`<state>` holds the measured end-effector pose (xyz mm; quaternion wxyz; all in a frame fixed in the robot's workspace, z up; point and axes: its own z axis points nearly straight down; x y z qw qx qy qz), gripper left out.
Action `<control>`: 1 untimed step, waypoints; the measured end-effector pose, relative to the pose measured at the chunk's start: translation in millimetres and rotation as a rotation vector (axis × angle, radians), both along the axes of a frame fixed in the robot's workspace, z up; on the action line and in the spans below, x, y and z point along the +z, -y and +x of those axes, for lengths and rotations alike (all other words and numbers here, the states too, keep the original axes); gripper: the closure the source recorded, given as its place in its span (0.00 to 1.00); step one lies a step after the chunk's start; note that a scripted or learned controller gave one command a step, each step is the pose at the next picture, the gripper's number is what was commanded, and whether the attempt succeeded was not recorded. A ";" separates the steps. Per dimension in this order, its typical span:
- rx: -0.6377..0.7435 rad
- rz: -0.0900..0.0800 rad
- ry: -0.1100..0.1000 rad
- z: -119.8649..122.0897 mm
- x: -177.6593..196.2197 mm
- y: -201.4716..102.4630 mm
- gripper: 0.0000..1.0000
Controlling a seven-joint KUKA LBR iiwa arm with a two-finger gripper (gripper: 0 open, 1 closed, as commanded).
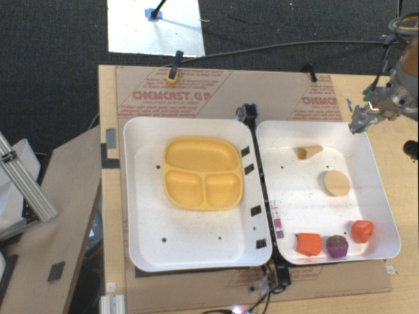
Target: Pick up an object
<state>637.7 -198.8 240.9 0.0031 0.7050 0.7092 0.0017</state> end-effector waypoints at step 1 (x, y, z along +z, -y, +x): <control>0.003 0.003 -0.004 -11.0 8.6 -47.8 1.00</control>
